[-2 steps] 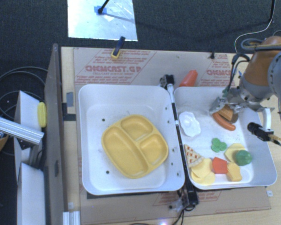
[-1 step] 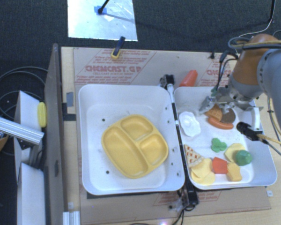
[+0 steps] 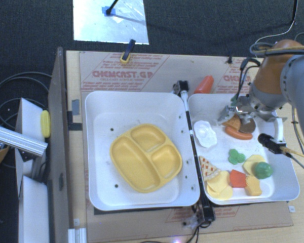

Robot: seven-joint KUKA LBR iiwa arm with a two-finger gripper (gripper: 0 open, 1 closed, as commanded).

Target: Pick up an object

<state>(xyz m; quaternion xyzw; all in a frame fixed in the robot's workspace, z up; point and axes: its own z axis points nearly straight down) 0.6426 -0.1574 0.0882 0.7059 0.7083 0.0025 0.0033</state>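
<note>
The pincer [image 3: 238,116] is low in the right-hand shallow white bin [image 3: 289,186], near its back wall, right over a brown-and-orange hot-dog-shaped toy [image 3: 239,130]. Whether it is open, closed or gripping that toy cannot be told from this angle, since the metal parts overlap the toy's top. The grey arm with its orange band [image 3: 273,72] comes in above it from the right.

Just left of the hot dog lies a flat white blob-shaped piece [image 3: 205,134]. Nearer the front of the same bin sit a small green leafy toy [image 3: 236,156], a round green ball-like toy [image 3: 263,170], a red block [image 3: 237,178], several yellow plastic pieces [image 3: 220,185] and a triangular pizza-slice toy [image 3: 208,167] by the divider.

The left-hand white bin [image 3: 104,135] holds a yellow plastic three-compartment tray [image 3: 146,157], lying tilted. An orange carrot-like toy [image 3: 203,84] rests on the cardboard-covered counter [image 3: 142,72] behind the bins.
</note>
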